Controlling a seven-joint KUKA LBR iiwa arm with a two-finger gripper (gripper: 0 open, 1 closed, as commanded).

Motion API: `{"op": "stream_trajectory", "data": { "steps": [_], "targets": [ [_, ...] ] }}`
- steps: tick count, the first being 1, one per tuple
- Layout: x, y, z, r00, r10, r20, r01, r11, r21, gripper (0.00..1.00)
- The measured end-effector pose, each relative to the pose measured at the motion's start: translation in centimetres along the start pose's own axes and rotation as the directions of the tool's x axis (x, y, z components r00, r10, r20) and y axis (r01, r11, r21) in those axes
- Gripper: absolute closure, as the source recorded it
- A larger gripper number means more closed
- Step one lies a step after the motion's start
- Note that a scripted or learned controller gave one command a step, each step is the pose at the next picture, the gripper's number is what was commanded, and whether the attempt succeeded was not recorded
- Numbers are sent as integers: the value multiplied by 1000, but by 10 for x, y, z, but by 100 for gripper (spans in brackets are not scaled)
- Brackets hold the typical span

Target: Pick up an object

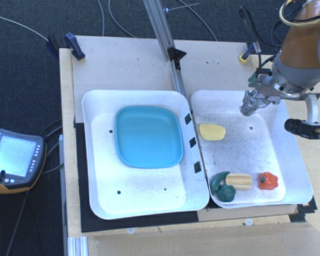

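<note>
Camera view, fixed overhead, slanted. Bench (122, 57) w/ two shallow white bins side by side.

Left bin (96, 143): holds a blue plate (149, 136), square-ish w/ rounded corners, lying flat, roughly centred toward the far half. A few dark specks on the bin floor near the front.

Right bin (288, 143): four objs.
- yellow piece (212, 132), rounded, near the bin's left wall, mid-depth, apart from the rest.
- green piece (223, 187), dark, front-left corner.
- tan block (239, 181), lying flat, touching or just beside the green piece on its right.
- red piece (267, 181) w/ small green top, just right of the tan block, small gap between them.
The last three sit in a row along the front wall.

Arm (304, 41) enters from upper right, orange band visible above the wrist. Gripper (249, 108) sits over the far part of the right bin, near its back wall, tilted down-left. Well apart from the front row of objs; yellow piece is the nearest, still clearly to the gripper's left & nearer the camera. Nothing seen between the fingers. Finger spacing: cannot tell, too small/blurred at this angle.

Off-bench: teach pendant (13, 159) on the dark floor at left, screen lit. Metal pole (160, 25) runs from top centre down to the seam between the bins. Blue clamp (74, 46) at the bench's far-left corner.
</note>
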State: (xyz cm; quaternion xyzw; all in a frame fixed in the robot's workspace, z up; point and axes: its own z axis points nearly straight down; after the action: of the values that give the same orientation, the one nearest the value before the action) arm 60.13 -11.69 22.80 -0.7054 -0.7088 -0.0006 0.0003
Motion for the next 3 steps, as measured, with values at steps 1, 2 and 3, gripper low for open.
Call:
{"op": "stream_trajectory", "data": {
  "steps": [1, 2, 3],
  "targets": [
    [48, -2, 0, 1000, 1, 0, -1, 1000, 0, 100],
    [105, 2, 6, 1000, 0, 0, 0, 1000, 1, 100],
    [155, 21, 2, 1000, 0, 0, 0, 1000, 0, 100]
  ]
}}
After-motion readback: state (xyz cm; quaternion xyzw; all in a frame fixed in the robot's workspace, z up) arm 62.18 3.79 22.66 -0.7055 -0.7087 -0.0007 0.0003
